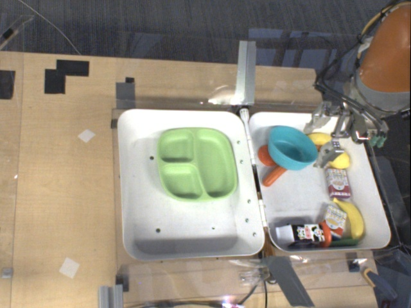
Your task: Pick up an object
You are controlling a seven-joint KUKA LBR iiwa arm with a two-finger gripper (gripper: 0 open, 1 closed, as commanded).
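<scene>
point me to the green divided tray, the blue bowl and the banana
green divided tray (196,163): camera view, on the ridge where its compartments meet.
blue bowl (292,147): camera view, on the inside of the bowl.
banana (352,218): camera view, on the middle of its yellow curve.

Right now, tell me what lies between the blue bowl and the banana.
In the camera view, a small red-and-white packet lies between the blue bowl and the banana.
</scene>
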